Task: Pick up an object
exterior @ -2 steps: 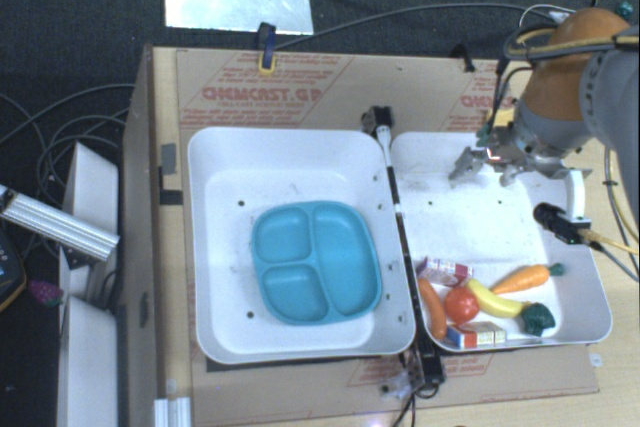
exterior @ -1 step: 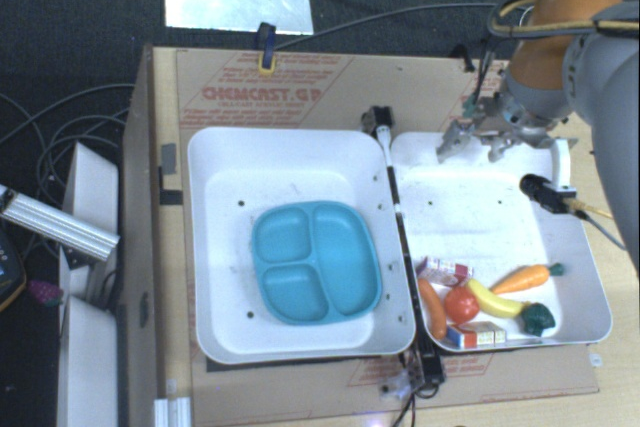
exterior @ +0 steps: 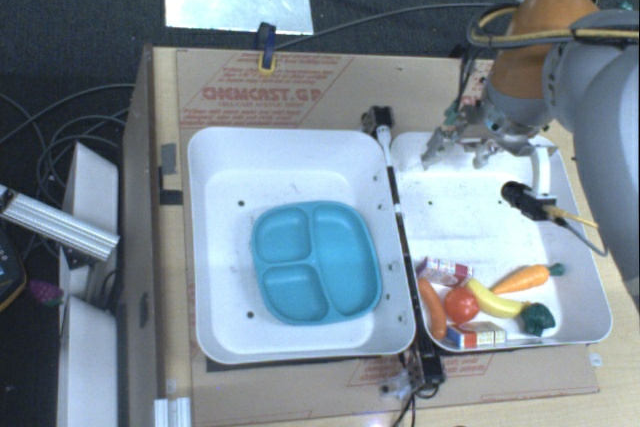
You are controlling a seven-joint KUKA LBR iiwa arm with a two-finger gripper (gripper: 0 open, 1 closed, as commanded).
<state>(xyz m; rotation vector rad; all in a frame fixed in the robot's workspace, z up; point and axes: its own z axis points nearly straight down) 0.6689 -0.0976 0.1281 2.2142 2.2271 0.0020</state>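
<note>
Two white bins side by side on bench. Left bin (exterior: 215,215) holds blue tray (exterior: 316,262), three compartments, nothing in them. Right bin (exterior: 590,300) holds a cluster in its near corner: two carrots, one (exterior: 522,279) lying roughly crosswise with green top toward right, one (exterior: 431,307) lying lengthwise along the divider; tomato (exterior: 461,304) between them; banana (exterior: 497,301) slanting down-right from tomato; broccoli (exterior: 537,317) at banana's far end; small box (exterior: 445,269) just above tomato; second box (exterior: 476,337) at front rim.

Gripper (exterior: 458,145) hanging over far end of right bin, near its back wall, arm coming in from right. Jaws look spread, tips splayed apart, nothing between them.

Key relation: whole cluster lies toward front of bin from the jaws, well apart, bare bin floor between. Crosswise carrot sits most exposed, long axis running left-right with slight upward tilt at right; probably easiest target, jaws closing across its width. Tomato and banana touching or nearly so — crowding likely to spoil a grasp there.

Nothing picked yet.
</note>
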